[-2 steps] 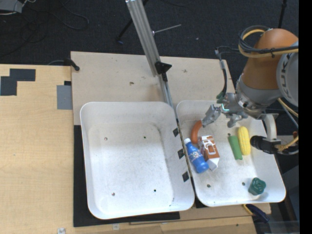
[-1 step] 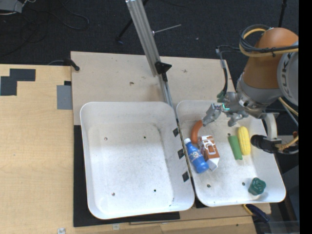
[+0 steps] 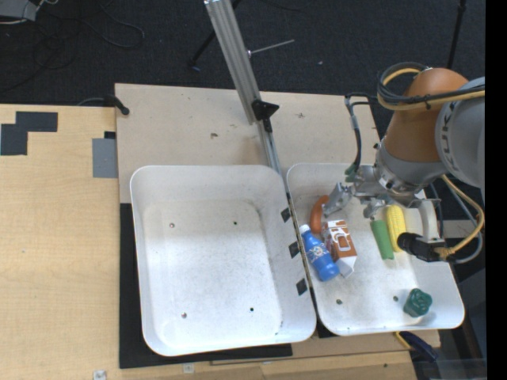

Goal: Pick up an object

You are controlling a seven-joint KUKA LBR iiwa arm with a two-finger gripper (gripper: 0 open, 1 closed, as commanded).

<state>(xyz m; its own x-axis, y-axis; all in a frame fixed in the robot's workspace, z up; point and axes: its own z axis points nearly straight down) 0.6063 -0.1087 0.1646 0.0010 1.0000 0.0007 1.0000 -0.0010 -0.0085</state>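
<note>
Approach step: gripper hangs right of centre above the orange object, finger state indiscernible; next, descend and close on it.

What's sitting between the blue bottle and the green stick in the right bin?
The orange-and-white carton lies between the blue bottle and the green stick, seen in the camera view.

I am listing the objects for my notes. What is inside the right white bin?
The right bin holds a blue bottle, an orange-and-white carton, a reddish item, a green stick, a yellow piece and a dark green lump. The gripper covers part of the bin's far end.
</note>
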